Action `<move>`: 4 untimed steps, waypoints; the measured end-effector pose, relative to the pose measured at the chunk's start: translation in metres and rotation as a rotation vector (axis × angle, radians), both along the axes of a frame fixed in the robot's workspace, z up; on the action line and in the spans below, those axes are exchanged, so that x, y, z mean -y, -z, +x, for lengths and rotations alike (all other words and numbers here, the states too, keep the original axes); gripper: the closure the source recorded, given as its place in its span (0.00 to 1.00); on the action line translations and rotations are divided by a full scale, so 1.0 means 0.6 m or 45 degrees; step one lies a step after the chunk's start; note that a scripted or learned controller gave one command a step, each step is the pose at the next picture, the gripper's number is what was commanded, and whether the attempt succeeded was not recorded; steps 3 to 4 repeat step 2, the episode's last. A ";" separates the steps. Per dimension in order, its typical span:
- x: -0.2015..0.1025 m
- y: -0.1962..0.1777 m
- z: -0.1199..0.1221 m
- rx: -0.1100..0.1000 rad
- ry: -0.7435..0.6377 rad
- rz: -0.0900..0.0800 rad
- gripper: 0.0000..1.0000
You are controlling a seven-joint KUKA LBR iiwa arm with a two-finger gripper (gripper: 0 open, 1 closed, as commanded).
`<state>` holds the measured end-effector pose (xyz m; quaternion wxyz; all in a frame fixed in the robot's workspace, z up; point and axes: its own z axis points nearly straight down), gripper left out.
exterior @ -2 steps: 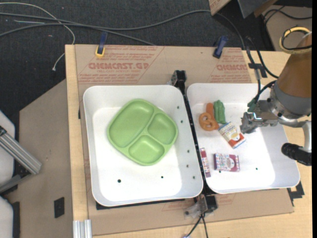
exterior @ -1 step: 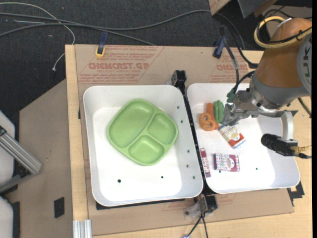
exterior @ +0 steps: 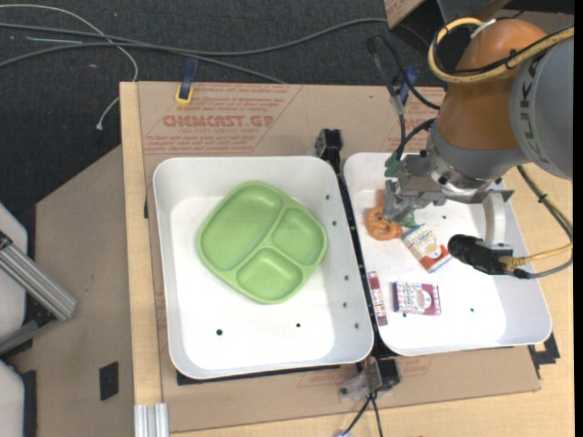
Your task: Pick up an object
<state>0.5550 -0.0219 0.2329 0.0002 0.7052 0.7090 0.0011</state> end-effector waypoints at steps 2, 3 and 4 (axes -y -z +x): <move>-0.171 0.004 0.055 0.000 0.001 0.000 1.00; -0.171 0.004 0.055 0.000 0.001 0.000 1.00; -0.171 0.004 0.055 0.000 0.001 0.000 1.00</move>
